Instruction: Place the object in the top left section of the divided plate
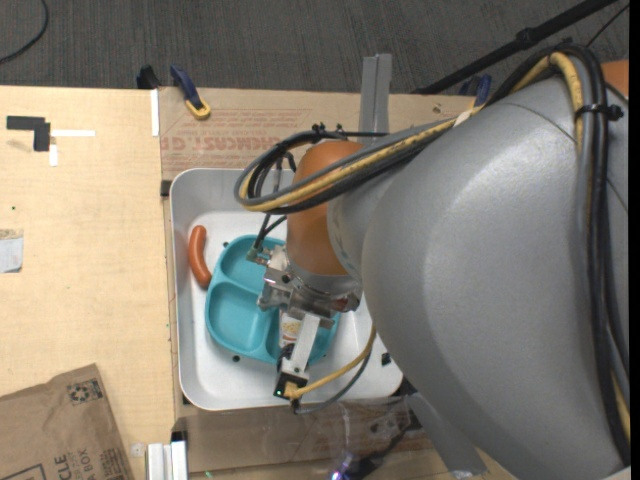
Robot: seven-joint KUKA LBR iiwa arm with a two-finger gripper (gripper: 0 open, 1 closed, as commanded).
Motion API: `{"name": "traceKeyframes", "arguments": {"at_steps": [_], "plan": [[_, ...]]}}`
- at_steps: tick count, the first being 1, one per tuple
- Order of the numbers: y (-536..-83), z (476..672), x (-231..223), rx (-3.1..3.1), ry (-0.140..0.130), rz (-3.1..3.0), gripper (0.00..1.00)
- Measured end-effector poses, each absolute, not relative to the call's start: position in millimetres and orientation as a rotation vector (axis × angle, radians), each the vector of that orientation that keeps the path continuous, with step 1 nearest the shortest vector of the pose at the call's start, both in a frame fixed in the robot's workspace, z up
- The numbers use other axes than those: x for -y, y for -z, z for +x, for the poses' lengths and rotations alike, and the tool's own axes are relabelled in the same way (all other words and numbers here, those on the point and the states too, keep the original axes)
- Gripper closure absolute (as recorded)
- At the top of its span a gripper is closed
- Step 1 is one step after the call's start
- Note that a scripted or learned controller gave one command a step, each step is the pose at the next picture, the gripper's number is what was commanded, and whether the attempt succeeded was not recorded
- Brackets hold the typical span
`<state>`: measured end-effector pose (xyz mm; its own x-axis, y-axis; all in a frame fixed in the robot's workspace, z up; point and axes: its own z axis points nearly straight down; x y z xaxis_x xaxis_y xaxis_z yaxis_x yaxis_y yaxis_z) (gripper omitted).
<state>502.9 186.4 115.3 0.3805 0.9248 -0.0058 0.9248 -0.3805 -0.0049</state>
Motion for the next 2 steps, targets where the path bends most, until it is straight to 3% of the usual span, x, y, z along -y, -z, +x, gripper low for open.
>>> {"name": "traceKeyframes", "arguments": {"at_steps": [1, 2], "plan": [[-95.6, 481.0, -159.2, 2.207, 0.018, -2.24, 1.0], [-193.6, 477.5, -85.9, 1.767, -0.006, -2.598, 1.0]]}}
